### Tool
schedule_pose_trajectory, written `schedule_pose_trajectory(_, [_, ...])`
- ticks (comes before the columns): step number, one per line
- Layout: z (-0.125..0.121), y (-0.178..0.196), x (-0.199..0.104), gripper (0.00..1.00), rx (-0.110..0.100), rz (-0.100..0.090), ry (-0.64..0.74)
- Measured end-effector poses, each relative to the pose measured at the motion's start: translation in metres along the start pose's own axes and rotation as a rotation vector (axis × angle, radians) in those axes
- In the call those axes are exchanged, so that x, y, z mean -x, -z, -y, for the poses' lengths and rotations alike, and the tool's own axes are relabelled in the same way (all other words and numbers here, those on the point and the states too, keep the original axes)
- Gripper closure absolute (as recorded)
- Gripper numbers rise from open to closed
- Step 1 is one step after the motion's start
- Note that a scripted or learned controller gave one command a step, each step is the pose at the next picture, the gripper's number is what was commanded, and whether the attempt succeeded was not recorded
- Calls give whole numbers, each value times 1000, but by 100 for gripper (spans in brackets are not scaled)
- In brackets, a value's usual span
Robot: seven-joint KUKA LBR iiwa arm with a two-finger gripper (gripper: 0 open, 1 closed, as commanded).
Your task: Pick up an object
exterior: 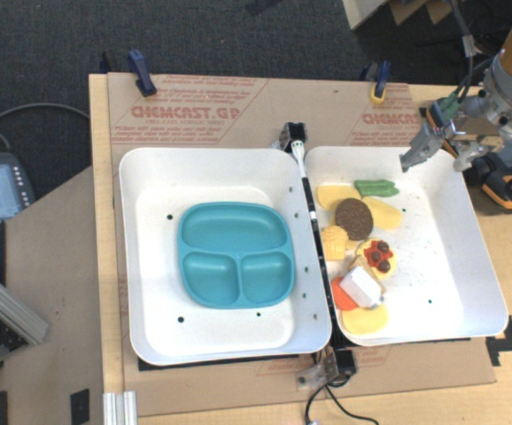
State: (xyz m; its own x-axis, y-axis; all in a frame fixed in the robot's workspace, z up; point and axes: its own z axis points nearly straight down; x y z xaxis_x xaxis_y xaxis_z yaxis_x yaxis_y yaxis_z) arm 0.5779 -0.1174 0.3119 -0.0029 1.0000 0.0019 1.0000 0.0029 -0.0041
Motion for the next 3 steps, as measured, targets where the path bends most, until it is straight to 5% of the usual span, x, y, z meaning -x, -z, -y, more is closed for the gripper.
schedule_pose_trajectory(2, [101,37,-115,0,1,-1,4])
schedule_pose_trajectory(3, [98,46,-111,100,4,2,-1])
